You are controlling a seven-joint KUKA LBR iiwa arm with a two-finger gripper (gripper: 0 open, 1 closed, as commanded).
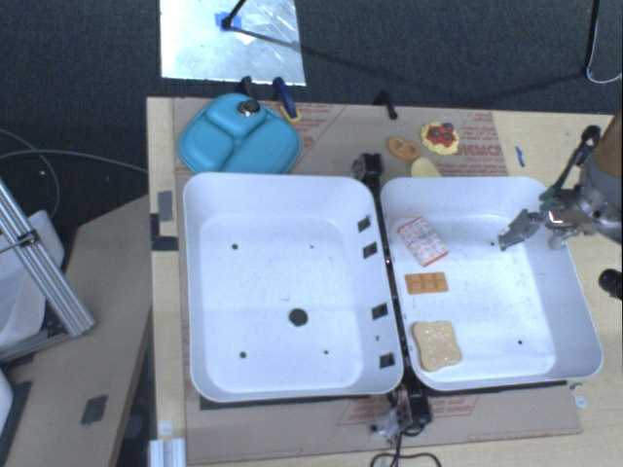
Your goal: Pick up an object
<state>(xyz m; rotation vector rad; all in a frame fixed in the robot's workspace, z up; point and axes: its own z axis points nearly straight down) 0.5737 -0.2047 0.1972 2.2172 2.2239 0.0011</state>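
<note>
While the gripper (514,233) hangs over the right bin (569,305), finger state unclear, the patterned card (422,240), waffle (425,283) and toast (436,344) lie flat, likely hard to pinch.

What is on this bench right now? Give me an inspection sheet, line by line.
Surface: bench bearing left bin and right bin.
Job's things: in the right bin, patterned packet, orange waffle, toast slice.
Clutter: blue divided plate, toy pizza and two toy foods behind the bins.
Grippers: gripper over the right bin, nothing seen in the jaws.
Cables: black cable on the floor.
Surroundings: dark carpet, foil sheet.
</note>
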